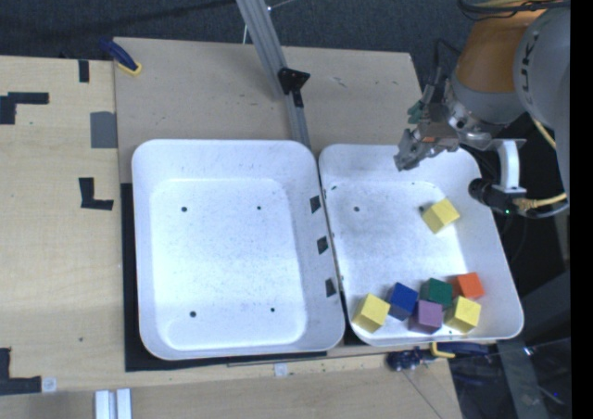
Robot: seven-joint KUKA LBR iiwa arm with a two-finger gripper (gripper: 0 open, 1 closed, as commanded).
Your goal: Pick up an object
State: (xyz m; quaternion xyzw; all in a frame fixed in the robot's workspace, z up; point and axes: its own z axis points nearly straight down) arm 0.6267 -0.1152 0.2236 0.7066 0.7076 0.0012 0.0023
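Blocks lay in the right bin (482, 222), and you could see seven of them. One yellow block (441, 214) sat alone near the middle of that bin, toward its 3 o'clock side. The other six were bunched together at the bin's 6 o'clock end: a second yellow block (372, 311), a blue block (403, 298), a green block (435, 291), a purple block (430, 314), an orange block (469, 285) and a third yellow block (465, 314). Your gripper (410, 159) hung over the right bin's 12 o'clock end, up at about 11 o'clock from the lone yellow block and well apart from it. You could not tell how its jaws stood, because they were too small and dark, and no block showed between them. The left bin (148, 222) sat just beside the right one, at its 9 o'clock side. A slanted metal pole (262, 23) ran down to where the two bins met.
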